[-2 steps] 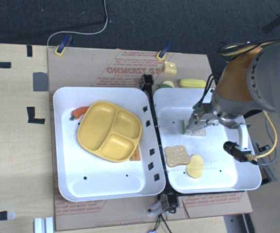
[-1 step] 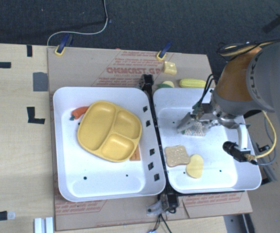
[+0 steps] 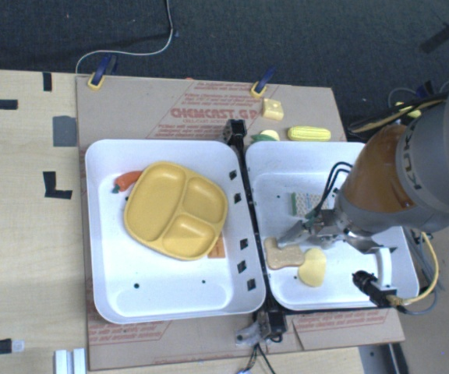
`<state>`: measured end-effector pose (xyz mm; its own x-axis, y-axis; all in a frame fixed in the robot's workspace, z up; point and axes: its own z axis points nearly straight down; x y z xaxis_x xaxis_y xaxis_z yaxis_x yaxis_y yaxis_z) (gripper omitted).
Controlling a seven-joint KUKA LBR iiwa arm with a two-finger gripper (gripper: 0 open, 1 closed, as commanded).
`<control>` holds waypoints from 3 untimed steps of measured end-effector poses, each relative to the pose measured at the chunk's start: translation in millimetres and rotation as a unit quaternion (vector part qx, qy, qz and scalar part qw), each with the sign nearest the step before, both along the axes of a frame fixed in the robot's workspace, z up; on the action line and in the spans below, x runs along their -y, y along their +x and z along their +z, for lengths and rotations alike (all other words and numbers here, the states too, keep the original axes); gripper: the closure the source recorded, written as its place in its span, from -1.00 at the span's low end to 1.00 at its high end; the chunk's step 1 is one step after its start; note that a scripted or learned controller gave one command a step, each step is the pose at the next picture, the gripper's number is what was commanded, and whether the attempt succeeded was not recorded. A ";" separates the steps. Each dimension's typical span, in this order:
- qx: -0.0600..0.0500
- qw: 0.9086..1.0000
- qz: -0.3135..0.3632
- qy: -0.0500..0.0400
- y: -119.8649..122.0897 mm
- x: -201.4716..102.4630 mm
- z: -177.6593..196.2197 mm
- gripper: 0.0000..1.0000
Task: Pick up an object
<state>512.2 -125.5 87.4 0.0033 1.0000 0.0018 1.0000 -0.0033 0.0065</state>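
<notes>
On the cardboard-covered bench, my gripper (image 3: 296,236) hangs low in the right bin (image 3: 287,174), fingers spread and holding nothing; the tan bone-shaped toy (image 3: 279,255) lies just below them, beside a pale yellow piece (image 3: 313,269).

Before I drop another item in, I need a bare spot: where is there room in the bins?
Left bin: bare floor along the front, below the yellow plate. Right bin: bare at its back left. Its front is crowded by the tool, beige piece and yellow piece.
</notes>
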 end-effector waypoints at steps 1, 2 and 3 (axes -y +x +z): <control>0.001 1.000 0.004 -0.001 66.5 -24.8 3.1 -1.00; -0.002 1.000 0.002 -0.001 65.1 -29.4 -2.3 -1.00; -0.003 1.000 0.003 -0.001 99.0 -32.3 -2.6 -1.00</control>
<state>611.2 -93.3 84.8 -0.0019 1.0000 -0.0002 1.0000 0.0019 0.0009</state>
